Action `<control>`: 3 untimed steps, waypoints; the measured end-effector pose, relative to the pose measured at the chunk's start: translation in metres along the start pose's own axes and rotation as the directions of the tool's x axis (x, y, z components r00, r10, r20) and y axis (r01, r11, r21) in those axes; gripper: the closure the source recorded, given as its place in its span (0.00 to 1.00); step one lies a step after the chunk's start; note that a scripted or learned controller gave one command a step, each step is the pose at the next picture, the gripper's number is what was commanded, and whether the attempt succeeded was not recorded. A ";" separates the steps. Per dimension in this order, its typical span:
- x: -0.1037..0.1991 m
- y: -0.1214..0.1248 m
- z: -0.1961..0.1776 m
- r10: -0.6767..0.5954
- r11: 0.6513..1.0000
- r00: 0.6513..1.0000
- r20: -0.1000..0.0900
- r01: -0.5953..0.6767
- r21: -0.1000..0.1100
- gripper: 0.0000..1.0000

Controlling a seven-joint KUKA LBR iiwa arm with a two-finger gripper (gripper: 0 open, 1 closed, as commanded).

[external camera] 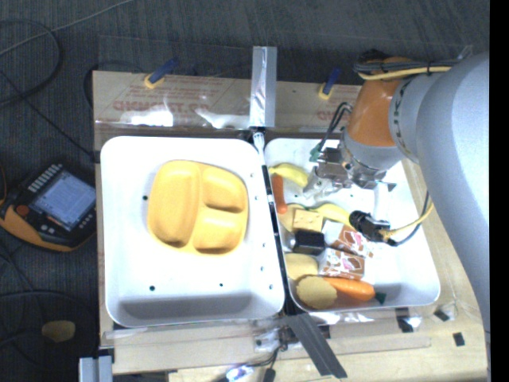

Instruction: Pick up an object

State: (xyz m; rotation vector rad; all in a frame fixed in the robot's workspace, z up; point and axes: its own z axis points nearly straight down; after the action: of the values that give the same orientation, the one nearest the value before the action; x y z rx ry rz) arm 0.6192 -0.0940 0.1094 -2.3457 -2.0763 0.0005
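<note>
The gripper point(324, 171) hangs low in the right bin point(417, 281), over a banana point(289, 174); whether its fingers are wide or closed cannot be told. Nothing is visibly lifted; carrot point(348, 288) and yellow tray point(198, 205) lie untouched.

Dark grey carpet floor point(199, 14) surrounds the desk point(119, 94). Cables point(32, 42) trail beyond its far-left corner; an orange-cased handheld pendant point(49, 207) lies off its left edge.

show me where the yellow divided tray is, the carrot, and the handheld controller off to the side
yellow divided tray point(197, 206), camera view, middle ridge
carrot point(348, 289), camera view, mid-length of its orange body
handheld controller point(60, 200), camera view, its screen
</note>
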 end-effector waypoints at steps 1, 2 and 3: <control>0.000 0.000 0.000 0.000 1.000 1.000 0.000 0.000 0.000 0.00; 0.002 0.032 0.021 0.024 1.000 1.000 0.006 -0.024 -0.004 0.00; -0.009 0.041 -0.093 -0.105 0.994 0.994 0.009 0.105 -0.005 0.00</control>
State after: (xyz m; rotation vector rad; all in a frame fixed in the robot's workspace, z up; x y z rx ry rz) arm 0.6591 -0.1089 0.2018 -2.2405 -2.2038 0.0039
